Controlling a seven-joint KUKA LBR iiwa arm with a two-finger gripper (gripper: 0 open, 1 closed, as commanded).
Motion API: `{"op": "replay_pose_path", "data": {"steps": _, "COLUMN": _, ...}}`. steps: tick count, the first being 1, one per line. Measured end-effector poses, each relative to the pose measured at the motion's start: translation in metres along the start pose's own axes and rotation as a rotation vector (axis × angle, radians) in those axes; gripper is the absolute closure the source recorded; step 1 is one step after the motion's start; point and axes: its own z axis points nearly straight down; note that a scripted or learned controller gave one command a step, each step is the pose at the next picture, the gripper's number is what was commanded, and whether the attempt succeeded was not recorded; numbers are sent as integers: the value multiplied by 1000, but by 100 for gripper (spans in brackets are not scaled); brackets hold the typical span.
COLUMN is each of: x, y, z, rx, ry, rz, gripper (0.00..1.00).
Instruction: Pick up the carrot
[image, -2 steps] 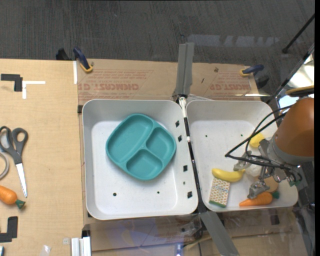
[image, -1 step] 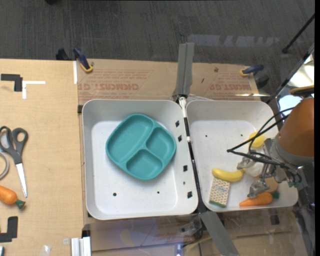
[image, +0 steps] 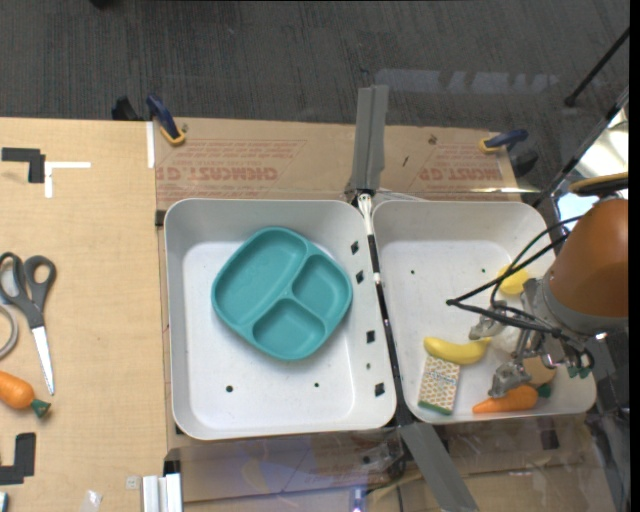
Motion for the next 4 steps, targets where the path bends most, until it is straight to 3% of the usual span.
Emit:
{"op": "replay_pose_path", "data": {"steps": 1, "x": 0, "y": 23, "z": -1, "rx": -1, "ry": -3, "rz": -401, "gripper": 0}}
{"op": "replay_pose_path", "data": {"steps": 2, "x": -3, "y": -19, "z": -1, "rx": -9, "ry": -3, "rz": -205, "gripper": 0}}
{"op": "replay_pose_path", "data": {"steps": 3, "x": -3, "y": -20, "z": -10, "rx": -6, "ry": -1, "rz": -207, "gripper": 100}}
{"op": "replay_pose_path", "data": {"steps": 4, "x": -13, "y": -55, "z": -30, "rx": -6, "ry": 13, "rz": -241, "gripper": 100}}
